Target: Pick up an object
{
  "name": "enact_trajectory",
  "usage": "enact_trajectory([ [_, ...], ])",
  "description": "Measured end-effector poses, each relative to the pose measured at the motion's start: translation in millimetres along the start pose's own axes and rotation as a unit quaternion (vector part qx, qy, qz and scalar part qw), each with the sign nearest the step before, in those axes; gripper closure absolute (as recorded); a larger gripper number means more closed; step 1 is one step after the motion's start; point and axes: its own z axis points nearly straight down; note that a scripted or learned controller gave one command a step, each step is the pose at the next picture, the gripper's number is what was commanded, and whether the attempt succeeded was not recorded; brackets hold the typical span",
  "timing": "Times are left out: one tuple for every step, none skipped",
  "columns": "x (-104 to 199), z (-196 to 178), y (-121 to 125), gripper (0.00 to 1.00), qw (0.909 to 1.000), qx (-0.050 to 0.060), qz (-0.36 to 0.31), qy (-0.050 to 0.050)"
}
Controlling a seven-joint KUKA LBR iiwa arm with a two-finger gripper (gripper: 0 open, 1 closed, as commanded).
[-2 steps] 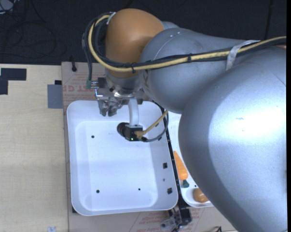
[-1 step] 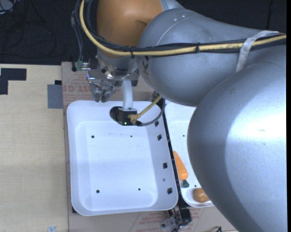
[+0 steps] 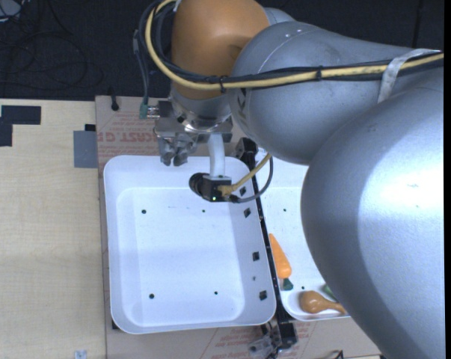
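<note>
Gripper, finger state unclear, hovers over left bin's far rim.

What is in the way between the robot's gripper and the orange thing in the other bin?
The gripper hangs over the far rim of the left bin. The orange carrot-shaped object lies in the right bin. Between them stands the black divider where the bins meet, and the arm's own grey body overhangs the right bin.
</note>
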Motion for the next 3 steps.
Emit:
enact_trajectory([
  [1, -11, 0, 1.0, 1.0, 0.0, -0.002, 0.0],
  [1, -20, 0, 1.0, 1.0, 0.002, -0.004, -0.001],
  [1, -29, 0, 1.0, 1.0, 0.003, -0.006, -0.002],
])
